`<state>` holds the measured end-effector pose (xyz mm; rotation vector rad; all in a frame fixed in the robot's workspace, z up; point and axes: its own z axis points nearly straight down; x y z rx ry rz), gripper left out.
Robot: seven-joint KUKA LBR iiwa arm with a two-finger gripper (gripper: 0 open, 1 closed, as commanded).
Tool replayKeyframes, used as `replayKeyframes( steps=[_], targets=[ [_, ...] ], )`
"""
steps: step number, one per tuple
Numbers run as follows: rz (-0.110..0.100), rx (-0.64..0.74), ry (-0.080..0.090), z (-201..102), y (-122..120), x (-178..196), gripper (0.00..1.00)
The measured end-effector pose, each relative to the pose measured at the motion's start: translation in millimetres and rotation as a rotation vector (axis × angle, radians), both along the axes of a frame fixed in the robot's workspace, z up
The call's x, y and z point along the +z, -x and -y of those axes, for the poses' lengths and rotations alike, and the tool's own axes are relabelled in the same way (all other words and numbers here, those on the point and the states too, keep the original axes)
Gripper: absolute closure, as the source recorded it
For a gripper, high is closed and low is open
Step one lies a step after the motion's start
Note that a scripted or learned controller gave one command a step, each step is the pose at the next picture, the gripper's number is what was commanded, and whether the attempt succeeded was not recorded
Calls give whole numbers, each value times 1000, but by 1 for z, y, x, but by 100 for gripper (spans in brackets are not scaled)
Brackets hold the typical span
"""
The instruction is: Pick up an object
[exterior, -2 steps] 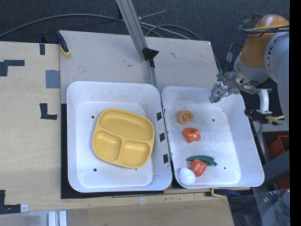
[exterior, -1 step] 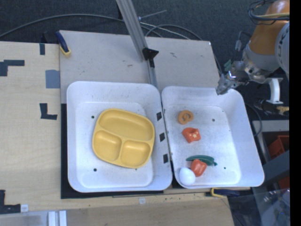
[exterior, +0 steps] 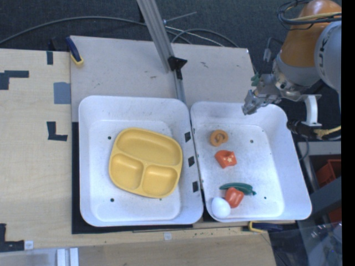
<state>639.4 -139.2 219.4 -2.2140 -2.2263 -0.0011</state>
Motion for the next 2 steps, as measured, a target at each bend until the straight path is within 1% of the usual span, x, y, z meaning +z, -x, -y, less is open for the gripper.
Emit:
replayKeyframes(
  steps=[2],
  targets=[
    [-2, 1, 0, -100, 23, -12, 100]
  ],
)
